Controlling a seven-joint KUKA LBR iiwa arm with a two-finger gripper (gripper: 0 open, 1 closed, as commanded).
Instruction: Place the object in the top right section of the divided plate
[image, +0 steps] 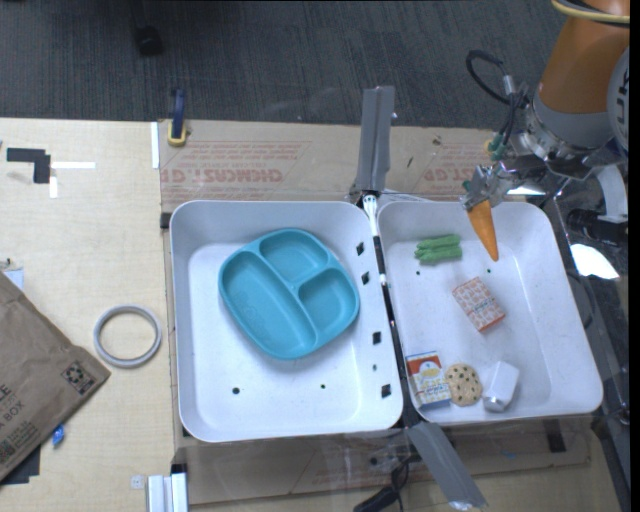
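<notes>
Item: orange tapered carrot-shaped toy, smooth and glossy, broad end up and point hanging down, slightly tilted. Location: above the far part of the right white bin, its broad end caught between the fingers of the gripper, which is closed upon it; the tip appears clear of the bin floor. Destination: turquoise three-section divided plastic plate, lying askew in the left white bin, well apart from the toy. Handling note: carry across the central bin walls with the point kept high enough to clear them; because the plate sits rotated, settle on the small section toward the far right of the plate, then lower before releasing, since a tapered piece dropped from height is likely to roll over the low divider.
</notes>
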